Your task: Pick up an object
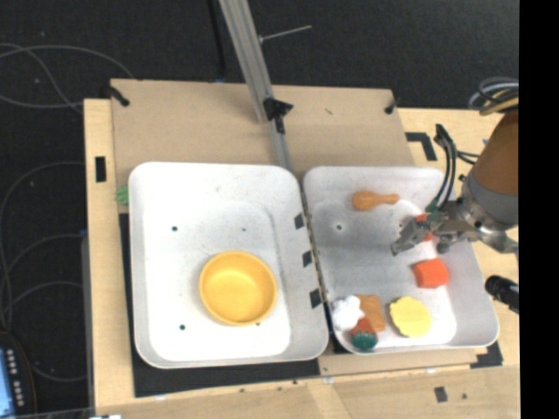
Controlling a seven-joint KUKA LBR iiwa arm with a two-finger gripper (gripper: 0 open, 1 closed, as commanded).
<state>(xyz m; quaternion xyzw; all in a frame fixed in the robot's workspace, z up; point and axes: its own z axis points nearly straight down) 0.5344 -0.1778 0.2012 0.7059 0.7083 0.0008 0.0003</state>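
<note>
We see our end effector (417,236) at the frame's right, over the right bin (349,260); we cannot tell its opening or any hold. An orange block (431,273) lies just below it, a yellow bowl (237,287) in the left bin (175,208).

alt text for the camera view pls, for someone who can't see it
A robot arm's gripper hovers over the right bin, just above an orange block. A yellow bowl sits in the left bin.
</note>
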